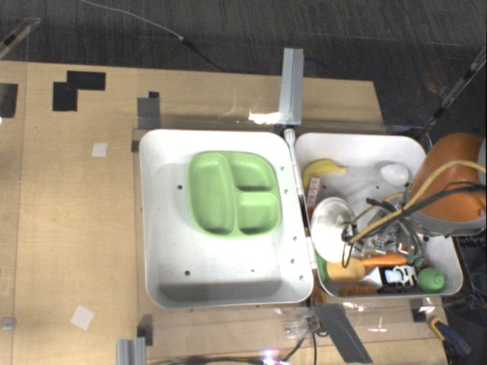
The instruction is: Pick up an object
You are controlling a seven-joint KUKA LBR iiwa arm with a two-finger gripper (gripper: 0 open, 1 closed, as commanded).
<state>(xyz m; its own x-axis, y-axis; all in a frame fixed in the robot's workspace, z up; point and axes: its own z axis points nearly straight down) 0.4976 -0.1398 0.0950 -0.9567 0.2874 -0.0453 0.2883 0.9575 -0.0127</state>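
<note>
The gripper [378, 243] is lowered into the right bin [358, 144], among a white bowl [330, 220], banana [323, 169] and green ball [431, 280]; its state cannot be told. A green tray [232, 192] is seen in the left bin [163, 226].

tray [232, 192] in left bin [163, 280] — banana [323, 169], bowl [332, 219] in right bin [358, 141].

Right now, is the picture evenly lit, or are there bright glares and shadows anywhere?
Camera view: not even. A bright glare sits on the bench just behind the bins, another on clear plastic at the front edge. The left bin has a soft shadow along its near wall, and the green tray casts slight shading. The arm looks a little blurred.
</note>
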